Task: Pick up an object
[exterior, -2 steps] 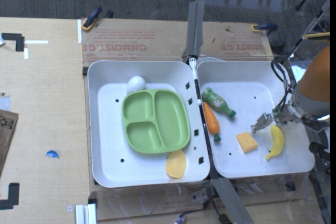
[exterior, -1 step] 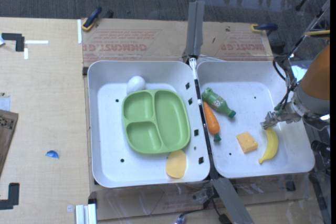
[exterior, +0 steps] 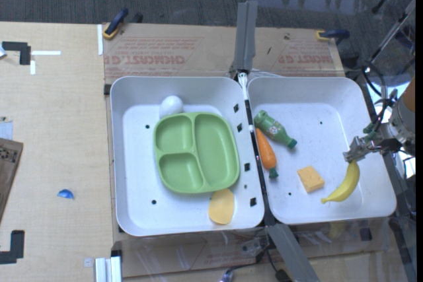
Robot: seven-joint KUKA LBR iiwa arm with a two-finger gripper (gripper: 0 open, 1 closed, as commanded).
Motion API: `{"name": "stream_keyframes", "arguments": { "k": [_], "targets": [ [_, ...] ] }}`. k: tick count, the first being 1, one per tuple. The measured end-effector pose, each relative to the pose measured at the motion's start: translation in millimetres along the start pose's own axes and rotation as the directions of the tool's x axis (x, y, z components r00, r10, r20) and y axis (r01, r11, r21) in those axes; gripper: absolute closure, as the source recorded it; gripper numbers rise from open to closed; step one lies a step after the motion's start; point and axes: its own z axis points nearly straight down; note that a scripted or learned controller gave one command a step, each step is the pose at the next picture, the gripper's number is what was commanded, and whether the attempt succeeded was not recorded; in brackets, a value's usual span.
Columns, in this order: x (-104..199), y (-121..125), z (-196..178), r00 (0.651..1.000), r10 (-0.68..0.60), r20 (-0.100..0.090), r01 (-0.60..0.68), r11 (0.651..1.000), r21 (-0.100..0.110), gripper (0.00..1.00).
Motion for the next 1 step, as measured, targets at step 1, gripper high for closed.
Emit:
{"name": "stream_keyframes", "arguments": {
  "k": [1],
  "targets": [
    [63.9,12.3,100.7,0.991,-0.131,-0.002,0.131,0.991,0.002,1.0]
  ]
}}
